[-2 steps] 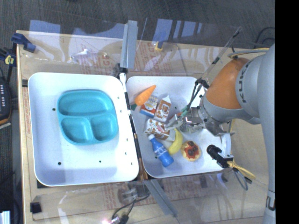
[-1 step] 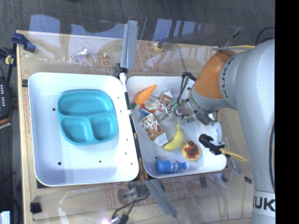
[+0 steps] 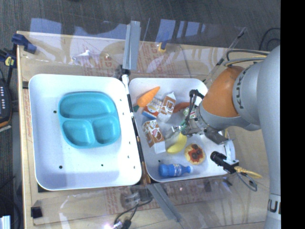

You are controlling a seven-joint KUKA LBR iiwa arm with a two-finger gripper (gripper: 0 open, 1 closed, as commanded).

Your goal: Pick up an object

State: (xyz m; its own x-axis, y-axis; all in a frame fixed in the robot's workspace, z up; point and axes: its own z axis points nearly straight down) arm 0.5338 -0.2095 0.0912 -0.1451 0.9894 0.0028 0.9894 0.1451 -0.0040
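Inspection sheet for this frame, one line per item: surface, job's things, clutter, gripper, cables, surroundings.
Surface: wooden bench bearing a left bin and a right bin.
Job's things: in the right bin, an orange carrot, two small cartons, another carton, a yellow banana, a pizza slice and a blue bottle lying on its side.
Clutter: a turquoise divided tray in the left bin.
Gripper: gripper low over the right bin, just above the banana; nothing seen between its fingers.
Cables: black cables by the arm.
Surroundings: dark carpet beyond the bench.
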